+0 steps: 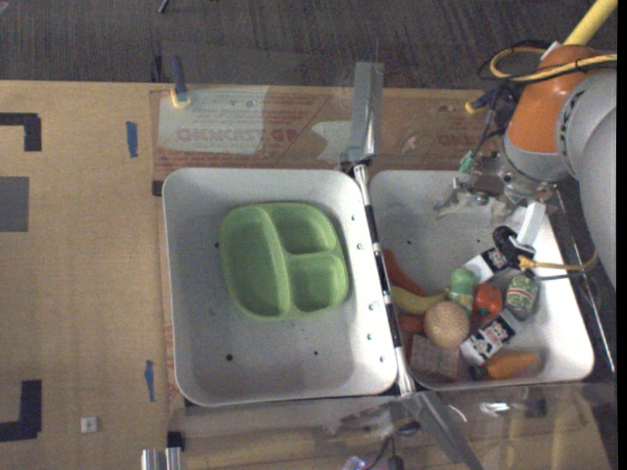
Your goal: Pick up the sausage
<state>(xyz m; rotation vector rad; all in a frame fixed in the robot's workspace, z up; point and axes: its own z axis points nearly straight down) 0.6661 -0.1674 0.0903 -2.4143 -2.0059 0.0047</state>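
The gripper hangs over the upper part of the right bin, its 2 fingers spread apart with nothing between them. The sausage, a reddish curved piece, looks to lie well below and to the left of the fingers, along the bin's left wall, just above a banana.

To do this step well, the arm should probably travel down and left until the fingers straddle the sausage's middle, with the jaws set across its narrow width rather than along its length. The wall sits just beside it, so the finger on that side needs room to slip in; approaching slightly from the right may help. Coming in too low risks catching the banana, which touches or nearly touches the sausage's lower end.

Much is hard to read. The heap beyond the banana, with a round potato, a green piece, a carrot and small packets, overlaps too much to separate cleanly. The sausage's lower end disappears under that clutter. The fingertips are small and blurred against the white floor, so their height above it is unclear. The left bin holds 1 green tray.
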